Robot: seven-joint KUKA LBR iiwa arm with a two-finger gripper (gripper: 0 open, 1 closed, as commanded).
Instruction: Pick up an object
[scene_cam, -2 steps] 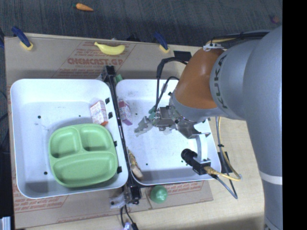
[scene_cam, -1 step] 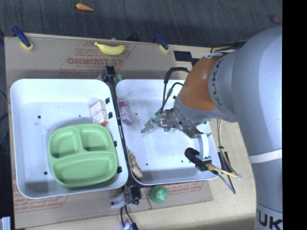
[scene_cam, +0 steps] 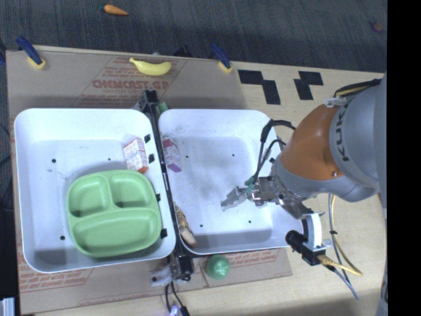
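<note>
Grey arm [scene_cam: 348, 157] is hovering its gripper [scene_cam: 231, 199] over bare right bin [scene_cam: 217, 170] floor, finger state untellable, risking closing on nothing.

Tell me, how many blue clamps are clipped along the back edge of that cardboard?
2. One blue clamp sits at the far left corner of the cardboard; the other blue clamp is further right along the same edge, past the banana. The arm might hide more.

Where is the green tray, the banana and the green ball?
green tray [scene_cam: 115, 210], camera view, on the ridge between its compartments.
banana [scene_cam: 151, 66], camera view, on its yellow middle.
green ball [scene_cam: 218, 266], camera view, on its centre.
</note>
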